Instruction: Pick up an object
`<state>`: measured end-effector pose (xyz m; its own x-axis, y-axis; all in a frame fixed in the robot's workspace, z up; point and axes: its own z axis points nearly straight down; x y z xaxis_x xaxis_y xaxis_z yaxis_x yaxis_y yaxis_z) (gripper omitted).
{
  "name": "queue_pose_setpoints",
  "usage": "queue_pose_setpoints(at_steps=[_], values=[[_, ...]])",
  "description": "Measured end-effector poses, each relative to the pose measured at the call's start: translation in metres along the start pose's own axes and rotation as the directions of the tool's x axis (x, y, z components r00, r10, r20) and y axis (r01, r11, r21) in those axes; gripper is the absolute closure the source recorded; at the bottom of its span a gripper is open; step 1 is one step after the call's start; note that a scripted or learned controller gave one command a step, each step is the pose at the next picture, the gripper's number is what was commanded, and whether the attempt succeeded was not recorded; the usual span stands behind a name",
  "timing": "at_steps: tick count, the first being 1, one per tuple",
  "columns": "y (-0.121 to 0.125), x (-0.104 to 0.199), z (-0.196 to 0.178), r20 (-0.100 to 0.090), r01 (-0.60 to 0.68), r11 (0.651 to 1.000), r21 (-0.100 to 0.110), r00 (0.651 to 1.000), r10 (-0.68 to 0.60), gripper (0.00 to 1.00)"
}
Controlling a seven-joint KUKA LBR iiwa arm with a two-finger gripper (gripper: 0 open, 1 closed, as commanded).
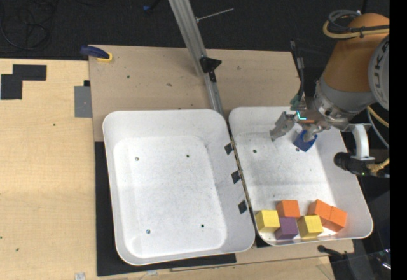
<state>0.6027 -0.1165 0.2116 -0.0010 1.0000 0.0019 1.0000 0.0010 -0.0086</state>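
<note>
Gripper: hovering over the far end of the right bin, fingers spreading apart, gripping nothing. Blue block: lying just beside the right-hand finger, touching or nearly so. Other blocks: clustering well below the gripper, at the bin's near edge.

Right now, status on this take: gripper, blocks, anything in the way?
Gripper over the right bin's far end, blue object at its fingers, grasp unclear. Blocks clustered at near edge, untouched. Nothing between.
</note>
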Motion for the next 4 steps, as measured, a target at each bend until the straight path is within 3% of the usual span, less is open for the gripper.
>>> queue_pose_setpoints(at_steps=[1,3,4], values=[[0.001,-0.001,-0.003,0.001,-0.002,1.0,-0.006,1.0,0.002,0.0],[0.001,0.005,0.119,0.0,-0.003,1.0,0.001,1.0,0.003,0.0],[0.001,0.004,0.12,0.001,-0.01,1.0,-0.006,1.0,0.01,0.0]])
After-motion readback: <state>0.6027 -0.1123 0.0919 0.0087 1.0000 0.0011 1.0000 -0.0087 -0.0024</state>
